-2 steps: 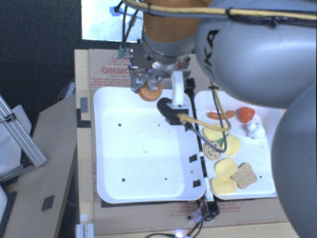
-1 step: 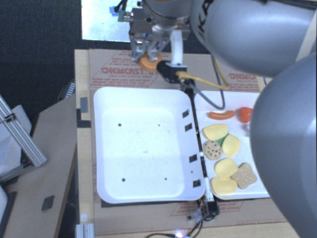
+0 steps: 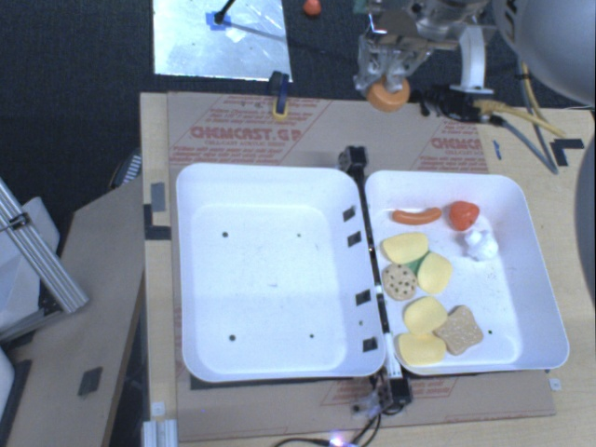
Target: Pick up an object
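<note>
While raised beyond the bins, the fingers [image 3: 386,87] clamp a round orange piece [image 3: 387,95], no long axis.

Red print reading "CHEMCAST GP" stands on the brown protective sheet [image 3: 244,128] behind the left bin. Similar print right of it is mirrored. Remaining print illegible.

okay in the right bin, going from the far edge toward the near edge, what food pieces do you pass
Sausage and red piece → white piece → speckled cookie → toast slice → nearest yellow piece.
</note>
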